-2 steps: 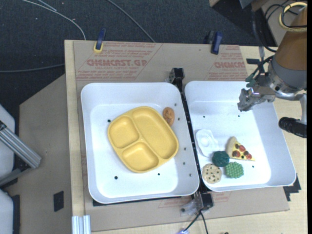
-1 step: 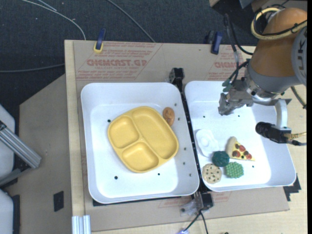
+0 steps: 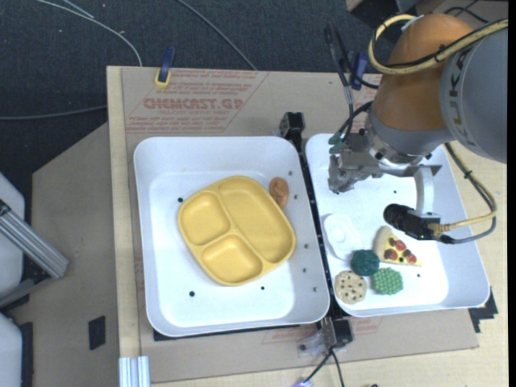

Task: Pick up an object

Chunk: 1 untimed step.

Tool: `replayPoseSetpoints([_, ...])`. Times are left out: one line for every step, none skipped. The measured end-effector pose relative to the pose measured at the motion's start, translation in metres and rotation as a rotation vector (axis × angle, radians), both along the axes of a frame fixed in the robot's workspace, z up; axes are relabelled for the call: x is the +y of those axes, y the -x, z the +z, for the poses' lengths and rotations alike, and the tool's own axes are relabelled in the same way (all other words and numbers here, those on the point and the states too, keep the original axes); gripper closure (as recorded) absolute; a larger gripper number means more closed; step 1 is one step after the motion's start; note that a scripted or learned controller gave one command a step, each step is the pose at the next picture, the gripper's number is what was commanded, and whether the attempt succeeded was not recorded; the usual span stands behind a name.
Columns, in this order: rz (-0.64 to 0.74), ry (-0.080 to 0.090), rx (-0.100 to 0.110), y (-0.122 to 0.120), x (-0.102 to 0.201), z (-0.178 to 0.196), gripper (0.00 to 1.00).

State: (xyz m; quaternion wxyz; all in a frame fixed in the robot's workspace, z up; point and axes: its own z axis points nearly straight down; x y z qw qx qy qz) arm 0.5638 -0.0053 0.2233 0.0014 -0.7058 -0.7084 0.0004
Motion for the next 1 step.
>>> replayPoseSetpoints([0.0, 0.0, 0.001, 0.0107, 0.0486, -0.0094, 1.0])
